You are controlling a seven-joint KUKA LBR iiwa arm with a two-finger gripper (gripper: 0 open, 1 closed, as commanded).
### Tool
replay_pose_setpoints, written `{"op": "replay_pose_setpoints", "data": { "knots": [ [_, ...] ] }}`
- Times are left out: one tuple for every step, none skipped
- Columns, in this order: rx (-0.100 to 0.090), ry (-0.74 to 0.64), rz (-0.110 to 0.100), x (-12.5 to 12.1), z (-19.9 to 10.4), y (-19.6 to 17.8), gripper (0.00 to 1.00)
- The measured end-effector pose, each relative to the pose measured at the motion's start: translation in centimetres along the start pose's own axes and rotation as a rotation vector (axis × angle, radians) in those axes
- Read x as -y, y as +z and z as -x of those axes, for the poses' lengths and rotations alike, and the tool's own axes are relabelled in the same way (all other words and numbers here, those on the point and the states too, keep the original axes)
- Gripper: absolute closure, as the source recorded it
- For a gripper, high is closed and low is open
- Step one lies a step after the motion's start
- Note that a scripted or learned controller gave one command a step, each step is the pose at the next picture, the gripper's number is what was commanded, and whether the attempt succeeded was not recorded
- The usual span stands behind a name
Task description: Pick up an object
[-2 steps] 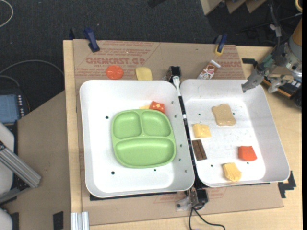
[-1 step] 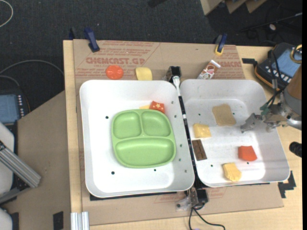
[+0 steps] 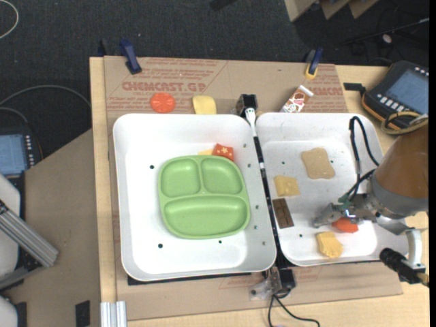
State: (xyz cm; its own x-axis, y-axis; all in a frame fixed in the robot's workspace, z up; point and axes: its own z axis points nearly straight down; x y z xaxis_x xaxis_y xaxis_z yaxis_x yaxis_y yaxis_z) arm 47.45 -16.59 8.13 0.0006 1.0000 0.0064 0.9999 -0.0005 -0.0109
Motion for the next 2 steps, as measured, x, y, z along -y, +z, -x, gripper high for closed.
{"op": "replay_pose_setpoints", "data": {
  "knots": [
    [0.008,0.002,0.014,-0.5,0.4,-1.4,1.00],
    [0.005,-0.010,0.018,-3.9,-7.8,-6.0,1.00]
  ]
}}
